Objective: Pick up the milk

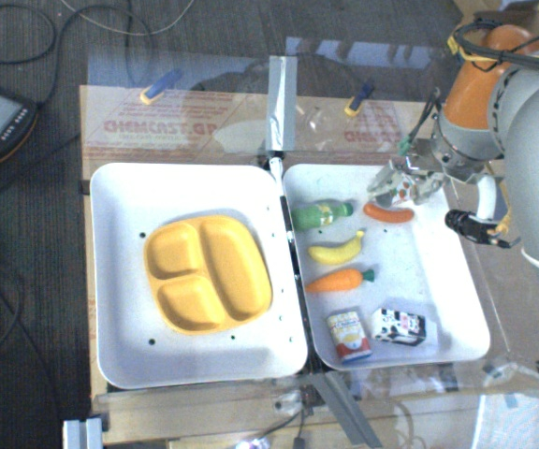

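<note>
The milk (pixel 399 326) is a small carton with black and white cow patches, lying on its side near the front of the right bin (pixel 457 293). My gripper (pixel 402 183) hangs over the far right corner of that bin, just above a red sausage-like item (pixel 388 214). It is well behind the milk, about a bin's length away, with nothing seen held in it.
The right bin also holds a green bottle (pixel 321 214), a banana (pixel 336 248), a carrot (pixel 339 281) and a red and beige carton (pixel 348 333) right next to the milk. A yellow divided plate (pixel 209 271) lies in the left bin (pixel 120 251).
</note>
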You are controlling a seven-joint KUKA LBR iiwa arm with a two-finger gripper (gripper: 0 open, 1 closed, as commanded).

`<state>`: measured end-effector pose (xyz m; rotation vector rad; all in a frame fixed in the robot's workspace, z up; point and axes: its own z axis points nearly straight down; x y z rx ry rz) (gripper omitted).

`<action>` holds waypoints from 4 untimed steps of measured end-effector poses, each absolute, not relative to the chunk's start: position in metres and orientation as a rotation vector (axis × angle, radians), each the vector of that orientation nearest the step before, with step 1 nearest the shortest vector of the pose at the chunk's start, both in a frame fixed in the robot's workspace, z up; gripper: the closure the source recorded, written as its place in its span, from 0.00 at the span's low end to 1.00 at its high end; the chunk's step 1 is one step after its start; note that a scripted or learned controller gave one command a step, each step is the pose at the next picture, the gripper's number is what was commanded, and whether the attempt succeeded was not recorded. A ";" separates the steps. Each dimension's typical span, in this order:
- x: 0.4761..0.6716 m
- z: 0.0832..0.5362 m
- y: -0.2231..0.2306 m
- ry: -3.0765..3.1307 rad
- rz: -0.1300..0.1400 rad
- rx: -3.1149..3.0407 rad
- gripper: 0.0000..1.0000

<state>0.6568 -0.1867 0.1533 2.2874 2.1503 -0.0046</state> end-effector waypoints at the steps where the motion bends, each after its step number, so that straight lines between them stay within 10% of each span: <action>1: 0.558 0.173 -0.166 2.488 -0.002 1.919 1.00; 2: 0.593 0.188 -0.199 2.184 -0.005 2.259 1.00; 3: 0.566 0.143 -0.140 2.591 0.001 1.780 1.00; 4: 0.565 0.234 -0.104 2.511 -0.001 1.886 1.00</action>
